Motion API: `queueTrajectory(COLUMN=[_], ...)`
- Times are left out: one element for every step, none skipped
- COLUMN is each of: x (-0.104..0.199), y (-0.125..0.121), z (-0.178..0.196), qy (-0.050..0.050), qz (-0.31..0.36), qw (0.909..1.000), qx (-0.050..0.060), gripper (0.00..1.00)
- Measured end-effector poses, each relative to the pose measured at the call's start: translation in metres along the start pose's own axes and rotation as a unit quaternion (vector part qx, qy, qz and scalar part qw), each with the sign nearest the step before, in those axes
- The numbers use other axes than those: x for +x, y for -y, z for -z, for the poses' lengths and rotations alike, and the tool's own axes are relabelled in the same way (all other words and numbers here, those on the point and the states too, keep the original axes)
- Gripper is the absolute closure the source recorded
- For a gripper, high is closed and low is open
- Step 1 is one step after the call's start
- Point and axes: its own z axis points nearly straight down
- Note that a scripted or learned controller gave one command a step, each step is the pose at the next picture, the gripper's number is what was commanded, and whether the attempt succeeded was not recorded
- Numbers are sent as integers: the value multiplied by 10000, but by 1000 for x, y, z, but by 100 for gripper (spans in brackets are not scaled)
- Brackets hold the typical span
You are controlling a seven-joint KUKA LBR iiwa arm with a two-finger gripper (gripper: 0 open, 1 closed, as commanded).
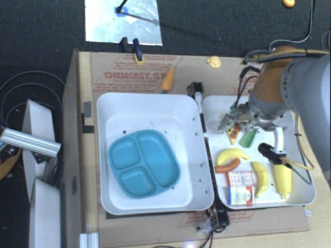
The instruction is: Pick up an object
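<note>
The green, elongated plastic toy piece point(249, 137), rounded and smooth like a small vegetable or bottle, lies tilted on the floor of the right-hand shallow white bin point(305, 192), just below and to the right of the claw point(231, 124) as the camera sees it, near it but not within its grasp. The claw hangs low over the upper left part of that bin; whether it is open or closed cannot be told, and nothing can be seen held in it. Directly beneath the claw sits a small red, orange and yellow striped piece point(234, 134), too small to make out. Further below the claw come a curved yellow toy banana point(231, 155), a reddish-orange toy sausage point(227, 165) touching it, and a red and white printed carton point(240, 179). Down to the claw's right lie a second yellow banana point(261, 177) and a yellow squeeze bottle point(283, 180). Well to the claw's left, the other white bin point(150, 105) holds a blue divided plastic plate point(144, 163).
</note>
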Motion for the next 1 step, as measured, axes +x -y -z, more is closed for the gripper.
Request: queueTrajectory(x=[0], y=[0], z=[11], qy=[-10], qz=[8], qw=[10000], qx=[16], gripper=[100])
